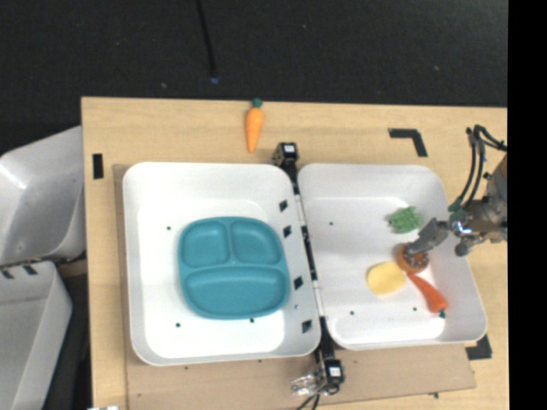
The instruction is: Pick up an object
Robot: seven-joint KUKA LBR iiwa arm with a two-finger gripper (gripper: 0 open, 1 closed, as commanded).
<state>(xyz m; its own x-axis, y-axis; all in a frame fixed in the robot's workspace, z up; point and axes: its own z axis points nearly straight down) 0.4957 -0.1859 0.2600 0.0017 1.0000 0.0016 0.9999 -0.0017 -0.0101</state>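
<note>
The arm (pixel 487 216) comes in from the right edge, low over the right side of the bench. Its wrist is grey metal with dark cables looping above it. The gripper (pixel 419 254) stretches left and slightly downward from the wrist, its tip dark and blurred. The finger state cannot be made out.

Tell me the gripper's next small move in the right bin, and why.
Probably lower a little further. The gripper sits low over the red-orange piece, beside the yellow piece, with the green one just above, and nothing is seen between its fingers.
</note>
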